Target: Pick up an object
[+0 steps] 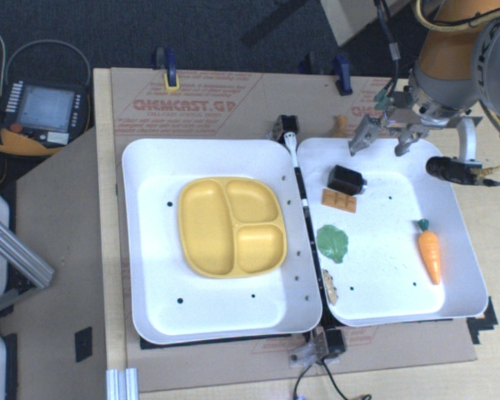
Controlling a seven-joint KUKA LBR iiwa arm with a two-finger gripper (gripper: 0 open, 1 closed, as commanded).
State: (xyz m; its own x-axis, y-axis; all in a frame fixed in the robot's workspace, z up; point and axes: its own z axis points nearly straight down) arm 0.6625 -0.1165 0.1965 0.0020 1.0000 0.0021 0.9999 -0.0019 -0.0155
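Orange carrot (430,254) lies in the right bin (450,307); end effector (382,141) hovers spread apart, grasping nothing.

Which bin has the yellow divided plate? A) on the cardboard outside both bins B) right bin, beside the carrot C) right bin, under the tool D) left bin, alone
D: the yellow divided plate lies in the left bin by itself, while the carrot lies in the right bin.
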